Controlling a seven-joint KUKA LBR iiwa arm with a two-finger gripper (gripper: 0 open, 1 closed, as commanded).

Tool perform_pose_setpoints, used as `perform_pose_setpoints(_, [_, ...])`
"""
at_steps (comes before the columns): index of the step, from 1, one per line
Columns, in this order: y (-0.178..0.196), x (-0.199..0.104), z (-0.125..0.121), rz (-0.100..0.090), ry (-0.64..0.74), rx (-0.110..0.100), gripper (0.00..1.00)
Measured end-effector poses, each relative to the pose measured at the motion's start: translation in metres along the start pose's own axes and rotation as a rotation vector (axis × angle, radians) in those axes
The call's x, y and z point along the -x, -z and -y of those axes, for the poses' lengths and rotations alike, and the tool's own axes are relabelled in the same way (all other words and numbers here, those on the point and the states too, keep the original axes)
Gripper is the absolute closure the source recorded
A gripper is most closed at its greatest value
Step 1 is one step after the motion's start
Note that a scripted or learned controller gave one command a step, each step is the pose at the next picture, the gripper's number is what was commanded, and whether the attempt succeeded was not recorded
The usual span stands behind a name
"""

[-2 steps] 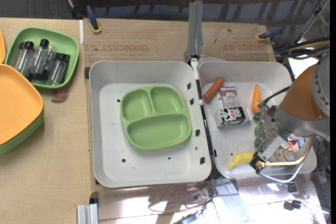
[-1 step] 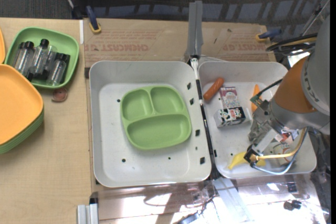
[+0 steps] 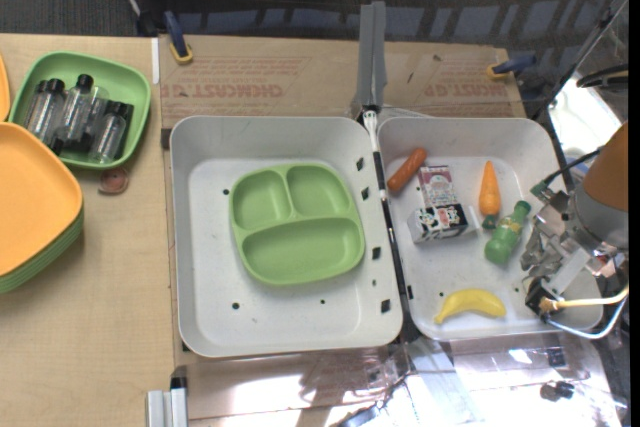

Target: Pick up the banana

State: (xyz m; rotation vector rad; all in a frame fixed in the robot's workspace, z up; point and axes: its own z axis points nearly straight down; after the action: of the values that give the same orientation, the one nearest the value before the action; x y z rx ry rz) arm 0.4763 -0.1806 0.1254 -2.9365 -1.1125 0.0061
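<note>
Yellow and curved, the banana lay flat on the floor of the right bin, near that bin's front wall, with nothing touching it. Just behind the banana sat a small milk carton on its side, white with dark and pink markings. To the right of the carton, still behind the banana, a green bottle lay tilted, and a toy carrot rested beyond the bottle with its tip pointing toward the bin's back wall. A reddish sausage lay at a slant farthest behind the banana, close to the divider between the bins.

My gripper hung to the right of the banana, near the right wall of the same bin, apart from the fruit and holding nothing that I could make out. Wires and metal parts cluttered it, so I could not tell whether it stood open or closed.

Left of the banana, across the divider, the left bin held a green divided plate. Farther left, on the bench, a green tray carried small bottles, beside stacked orange plates.
</note>
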Motion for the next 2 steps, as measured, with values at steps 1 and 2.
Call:
perform_pose_setpoints(1, [0.034, -0.039, 0.043, 0.0, -0.283, 0.0, 1.0])
perform_pose_setpoints(2, [0.01, 0.012, -0.012, 0.002, -0.266, -0.002, 1.0])
